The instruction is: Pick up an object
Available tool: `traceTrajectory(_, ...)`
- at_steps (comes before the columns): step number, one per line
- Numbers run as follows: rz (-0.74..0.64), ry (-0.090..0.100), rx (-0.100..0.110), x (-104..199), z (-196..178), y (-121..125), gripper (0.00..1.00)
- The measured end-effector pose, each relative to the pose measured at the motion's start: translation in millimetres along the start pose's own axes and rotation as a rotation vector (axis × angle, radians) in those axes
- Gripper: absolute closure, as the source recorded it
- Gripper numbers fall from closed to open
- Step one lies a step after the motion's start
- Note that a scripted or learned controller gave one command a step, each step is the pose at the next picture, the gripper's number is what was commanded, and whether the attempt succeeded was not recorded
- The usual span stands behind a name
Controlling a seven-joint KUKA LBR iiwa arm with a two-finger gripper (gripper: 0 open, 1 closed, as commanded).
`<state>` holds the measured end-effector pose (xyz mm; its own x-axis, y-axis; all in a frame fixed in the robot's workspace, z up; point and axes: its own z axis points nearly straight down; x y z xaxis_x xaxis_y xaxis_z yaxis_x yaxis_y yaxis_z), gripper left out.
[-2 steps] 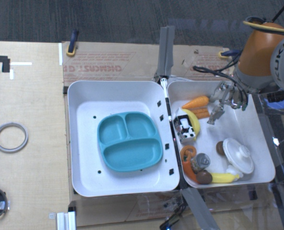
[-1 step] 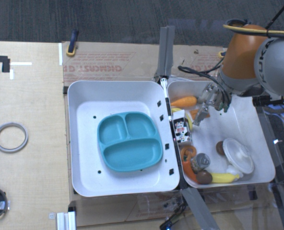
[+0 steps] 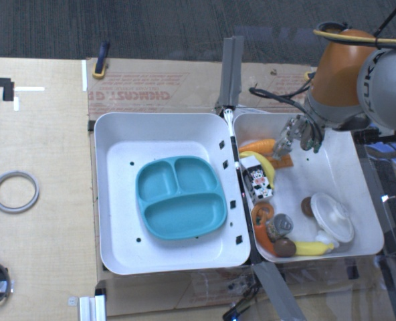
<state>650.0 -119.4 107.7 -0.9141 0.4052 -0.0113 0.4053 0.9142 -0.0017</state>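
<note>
Camera view: the jaws (image 3: 298,138) are poised over the orange carrot-shaped toy (image 3: 259,145) in the right white bin (image 3: 358,172). Their spread cannot be told. Nothing is seen held.

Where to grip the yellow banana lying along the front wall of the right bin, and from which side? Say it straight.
Take the banana at its mid-length, fingers closing across its narrow width, coming from above. It lies flat and long beside the front wall of the right bin, with a brown object at its left end, so the middle probably offers the freest span.

Grey arm (image 3: 385,79) with orange band, black cables, and small metallic hand (image 3: 298,138).
</note>
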Motion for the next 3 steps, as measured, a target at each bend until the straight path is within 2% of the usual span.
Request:
traceTrajectory(1, 0.115, 0.007, -0.002, 39, -134, 32, 1.0)
traceTrajectory(2, 0.12, 0.007, -0.002, 29, -170, 71, 1.0)
traceTrajectory(3, 0.118, 0.011, -0.001, 89, -130, 100, 1.0)
